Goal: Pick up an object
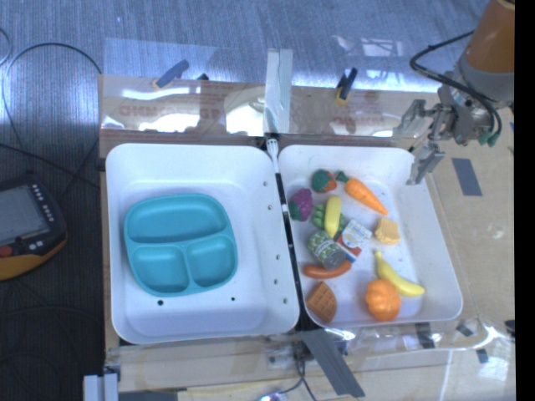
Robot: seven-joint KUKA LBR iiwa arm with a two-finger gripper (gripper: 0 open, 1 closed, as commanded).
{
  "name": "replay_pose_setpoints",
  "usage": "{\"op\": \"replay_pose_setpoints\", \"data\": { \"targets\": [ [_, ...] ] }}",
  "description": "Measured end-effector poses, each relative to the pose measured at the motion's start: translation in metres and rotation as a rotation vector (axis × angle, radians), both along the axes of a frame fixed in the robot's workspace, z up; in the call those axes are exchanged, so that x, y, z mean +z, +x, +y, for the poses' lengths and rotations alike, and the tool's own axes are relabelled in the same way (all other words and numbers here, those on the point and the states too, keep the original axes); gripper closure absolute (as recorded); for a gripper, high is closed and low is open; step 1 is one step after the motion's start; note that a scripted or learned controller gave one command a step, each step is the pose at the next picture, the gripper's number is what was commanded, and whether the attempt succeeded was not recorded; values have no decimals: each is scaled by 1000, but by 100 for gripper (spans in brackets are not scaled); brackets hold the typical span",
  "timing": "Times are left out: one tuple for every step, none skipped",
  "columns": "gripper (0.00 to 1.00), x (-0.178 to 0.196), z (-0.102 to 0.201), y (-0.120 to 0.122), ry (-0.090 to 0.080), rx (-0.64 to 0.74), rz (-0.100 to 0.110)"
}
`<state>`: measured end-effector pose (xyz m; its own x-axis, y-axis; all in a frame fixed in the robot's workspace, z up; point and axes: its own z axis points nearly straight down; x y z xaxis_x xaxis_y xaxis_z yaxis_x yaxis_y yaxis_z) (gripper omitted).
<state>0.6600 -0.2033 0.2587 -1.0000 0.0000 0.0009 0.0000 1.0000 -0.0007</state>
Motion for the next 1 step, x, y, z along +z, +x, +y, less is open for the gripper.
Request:
{"op": "replay_pose_setpoints", "data": {
  "targets": [
    [0, -155, 29, -3, -6, 73, -17]
  ]
}}
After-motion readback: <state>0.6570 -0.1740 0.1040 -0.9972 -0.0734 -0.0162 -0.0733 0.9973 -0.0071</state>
